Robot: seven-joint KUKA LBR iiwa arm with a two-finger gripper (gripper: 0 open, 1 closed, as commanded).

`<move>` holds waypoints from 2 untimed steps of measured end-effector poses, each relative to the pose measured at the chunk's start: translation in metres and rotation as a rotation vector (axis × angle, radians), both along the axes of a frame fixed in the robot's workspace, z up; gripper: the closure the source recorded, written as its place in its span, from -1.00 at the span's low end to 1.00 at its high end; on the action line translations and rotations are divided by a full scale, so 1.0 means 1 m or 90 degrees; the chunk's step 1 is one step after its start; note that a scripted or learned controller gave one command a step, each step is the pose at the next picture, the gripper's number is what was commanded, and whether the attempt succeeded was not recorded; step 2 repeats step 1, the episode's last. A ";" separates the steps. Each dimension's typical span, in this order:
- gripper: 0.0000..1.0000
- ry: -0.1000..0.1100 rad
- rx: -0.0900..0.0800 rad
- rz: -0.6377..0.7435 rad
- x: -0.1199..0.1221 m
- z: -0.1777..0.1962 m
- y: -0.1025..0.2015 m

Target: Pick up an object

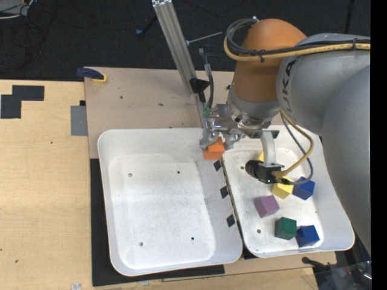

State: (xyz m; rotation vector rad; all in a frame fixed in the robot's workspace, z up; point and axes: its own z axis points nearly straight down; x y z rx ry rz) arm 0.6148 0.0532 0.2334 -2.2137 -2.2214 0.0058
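My gripper [216, 142] hangs over the far edge where the two bins meet, at the left bin's far right corner. An orange block [213, 152] sits between its fingers, and the gripper is shut on it. The block looks lifted just above the rim. In the right bin [338, 234] lie a yellow block [282, 190], a blue block [304, 188], a purple block [266, 205], a green block [286, 228] and a second blue block [308, 235].
The left bin [121, 162] has a bare white floor. A slanted aluminium rail [178, 47] rises behind the gripper. The big grey arm with its orange band [266, 59] covers the right bin's far side.
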 end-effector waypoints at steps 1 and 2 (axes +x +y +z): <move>1.00 0.000 0.000 0.000 -0.004 -0.003 0.042; 1.00 0.000 0.000 0.000 -0.004 -0.003 0.042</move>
